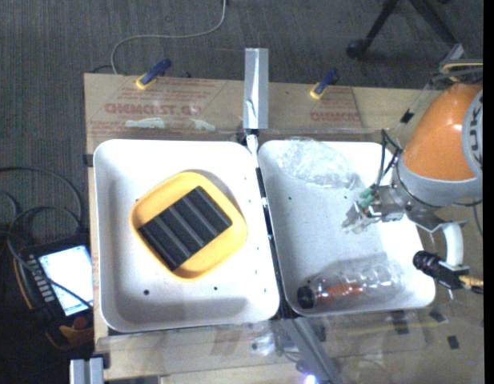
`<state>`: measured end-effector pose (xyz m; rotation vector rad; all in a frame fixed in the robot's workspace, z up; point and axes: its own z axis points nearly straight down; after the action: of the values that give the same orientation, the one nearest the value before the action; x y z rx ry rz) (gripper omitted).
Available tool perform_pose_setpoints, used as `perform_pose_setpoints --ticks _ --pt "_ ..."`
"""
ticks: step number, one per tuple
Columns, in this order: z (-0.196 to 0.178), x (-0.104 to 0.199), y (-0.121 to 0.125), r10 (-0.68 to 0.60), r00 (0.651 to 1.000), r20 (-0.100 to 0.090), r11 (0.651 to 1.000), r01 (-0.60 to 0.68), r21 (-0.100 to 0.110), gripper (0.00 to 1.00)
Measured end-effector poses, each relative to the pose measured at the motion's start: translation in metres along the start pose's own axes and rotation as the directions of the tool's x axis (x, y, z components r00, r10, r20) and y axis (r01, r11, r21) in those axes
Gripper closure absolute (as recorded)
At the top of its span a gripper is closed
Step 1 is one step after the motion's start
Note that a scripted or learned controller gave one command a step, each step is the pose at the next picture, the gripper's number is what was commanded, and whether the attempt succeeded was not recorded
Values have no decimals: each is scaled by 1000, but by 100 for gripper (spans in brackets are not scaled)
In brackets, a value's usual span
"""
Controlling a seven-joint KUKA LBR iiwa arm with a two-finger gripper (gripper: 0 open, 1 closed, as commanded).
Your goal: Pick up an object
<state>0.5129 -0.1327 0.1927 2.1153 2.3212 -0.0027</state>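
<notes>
A yellow block with a black ribbed top (pixel 189 223) lies tilted in the left bin (pixel 118 294). In the right bin (pixel 311 238) a clear plastic bottle with a dark cap (pixel 351 286) lies on its side along the near wall, and a crumpled clear plastic bag (pixel 315 162) sits at the far end. My gripper (pixel 360 211) hangs over the right side of the right bin, above the bottle and below the bag, with the orange-banded arm (pixel 447 146) behind it. Nothing shows between its fingers.
A metal strip (pixel 255 94) stands at the back between the bins. Two blue and yellow clamps (pixel 153 73) (pixel 324 82) hold the cardboard at the bench's far edge. A tablet and cables (pixel 58 274) lie left of the bench.
</notes>
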Motion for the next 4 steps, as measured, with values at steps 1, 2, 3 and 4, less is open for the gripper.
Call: perform_pose_setpoints --ticks 1,2,3,4 --pt "51 -59 -36 -231 973 -2 973 231 3 0" --pt "99 5 83 -272 962 10 962 272 -19 0" --pt "99 17 58 -467 884 19 884 468 -18 0" --pt "58 -35 23 -93 996 1 996 93 0 0"
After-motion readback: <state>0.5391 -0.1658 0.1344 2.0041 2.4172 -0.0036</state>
